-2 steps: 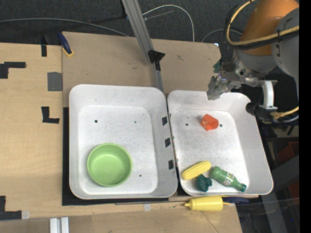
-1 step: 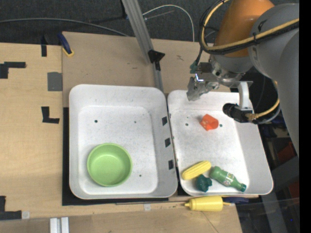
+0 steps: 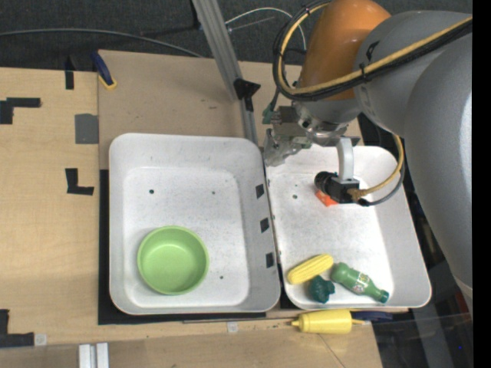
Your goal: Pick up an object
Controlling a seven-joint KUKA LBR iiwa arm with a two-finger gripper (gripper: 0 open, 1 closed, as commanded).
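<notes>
Viewing from the fixed overhead camera: gripper [image 3: 285,142] poised over far left corner of right bin [image 3: 387,240], close to the wall shared with left bin [image 3: 123,205]. Opening hidden beneath the wrist; cannot tell whether wide, narrow or holding anything.

Noted as candidates for pickup, all lying loose:
- orange piece [image 3: 326,199] mid-bin, partly covered by a black cabled fitting [image 3: 340,184], nearest the gripper;
- yellow corn [image 3: 309,267], dark green item [image 3: 320,289] and green bottle [image 3: 359,280], clustered at the near edge, well apart from it.

Green bowl [image 3: 173,261] alone in left bin. Judged: approach stage, nothing lifted yet.
</notes>
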